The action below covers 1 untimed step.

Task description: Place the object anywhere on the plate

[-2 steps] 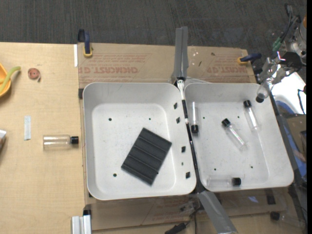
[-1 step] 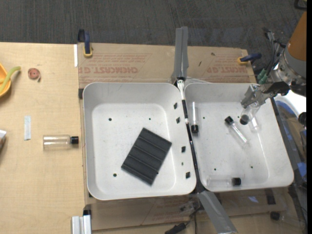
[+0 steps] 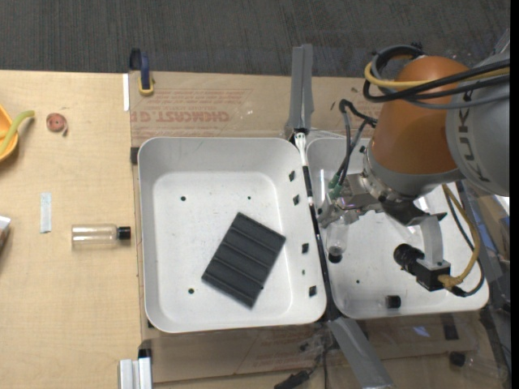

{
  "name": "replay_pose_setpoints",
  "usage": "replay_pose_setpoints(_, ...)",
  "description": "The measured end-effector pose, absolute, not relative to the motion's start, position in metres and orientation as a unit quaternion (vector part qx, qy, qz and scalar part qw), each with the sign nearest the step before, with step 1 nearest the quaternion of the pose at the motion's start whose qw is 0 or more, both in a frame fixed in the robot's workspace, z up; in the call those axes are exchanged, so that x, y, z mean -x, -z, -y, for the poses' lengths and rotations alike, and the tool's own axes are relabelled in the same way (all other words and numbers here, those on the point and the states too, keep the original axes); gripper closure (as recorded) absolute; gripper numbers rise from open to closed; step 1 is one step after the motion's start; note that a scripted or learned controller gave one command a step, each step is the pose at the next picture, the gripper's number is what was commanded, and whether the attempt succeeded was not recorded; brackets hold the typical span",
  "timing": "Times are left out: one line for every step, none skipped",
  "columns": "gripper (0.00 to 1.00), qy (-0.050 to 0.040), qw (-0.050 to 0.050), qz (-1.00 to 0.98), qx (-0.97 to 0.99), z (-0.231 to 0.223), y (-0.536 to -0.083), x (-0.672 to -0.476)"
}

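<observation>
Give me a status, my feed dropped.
Gripper low over right bin, at its left wall; jaws unreadable. Dark ribbed plate flat in left bin, bare. Bin walls between them.

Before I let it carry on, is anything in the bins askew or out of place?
The dark ribbed rectangular plate lies at a slant in the left white bin, not square to its walls. A clear plastic vial with a black cap lies on its side out on the wooden bench, left of the bins. Nothing looks spilled or damaged.
</observation>
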<state>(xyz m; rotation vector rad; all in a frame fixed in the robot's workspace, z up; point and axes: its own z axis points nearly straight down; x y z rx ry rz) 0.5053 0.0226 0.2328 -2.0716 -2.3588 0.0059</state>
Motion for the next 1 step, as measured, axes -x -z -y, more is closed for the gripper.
replay_pose_setpoints(1.00, -0.0016, 0.001, 0.787, 0.618, -0.0279, -0.1898, -0.5679)
